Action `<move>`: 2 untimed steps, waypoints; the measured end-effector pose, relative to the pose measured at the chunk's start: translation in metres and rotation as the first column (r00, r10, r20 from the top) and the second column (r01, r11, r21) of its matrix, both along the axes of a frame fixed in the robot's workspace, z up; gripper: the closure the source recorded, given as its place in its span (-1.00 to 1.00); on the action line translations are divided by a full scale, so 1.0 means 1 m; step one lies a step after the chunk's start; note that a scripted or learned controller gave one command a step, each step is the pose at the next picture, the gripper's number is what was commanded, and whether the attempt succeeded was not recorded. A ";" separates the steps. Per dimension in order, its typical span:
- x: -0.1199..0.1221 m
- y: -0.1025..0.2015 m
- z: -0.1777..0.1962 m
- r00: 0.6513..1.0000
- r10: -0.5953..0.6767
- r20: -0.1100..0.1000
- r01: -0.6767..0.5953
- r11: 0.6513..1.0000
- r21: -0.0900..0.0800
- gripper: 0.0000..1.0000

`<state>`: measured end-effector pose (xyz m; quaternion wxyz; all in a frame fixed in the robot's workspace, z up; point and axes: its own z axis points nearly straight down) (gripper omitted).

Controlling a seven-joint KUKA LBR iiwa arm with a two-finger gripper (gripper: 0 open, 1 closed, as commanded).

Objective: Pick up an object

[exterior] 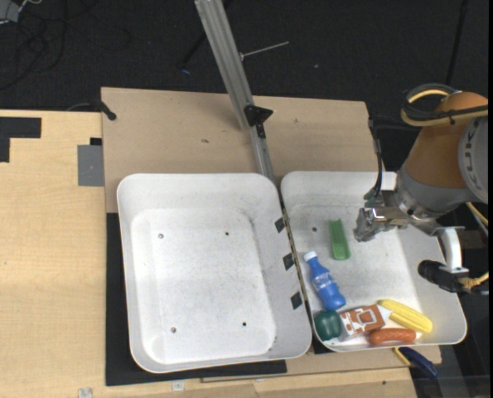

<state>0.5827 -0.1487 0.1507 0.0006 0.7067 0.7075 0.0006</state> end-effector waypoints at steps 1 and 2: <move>0.004 0.004 0.044 1.000 0.000 0.001 0.000 1.000 0.000 1.00; 0.005 0.003 0.064 1.000 0.001 -0.002 -0.001 1.000 0.000 1.00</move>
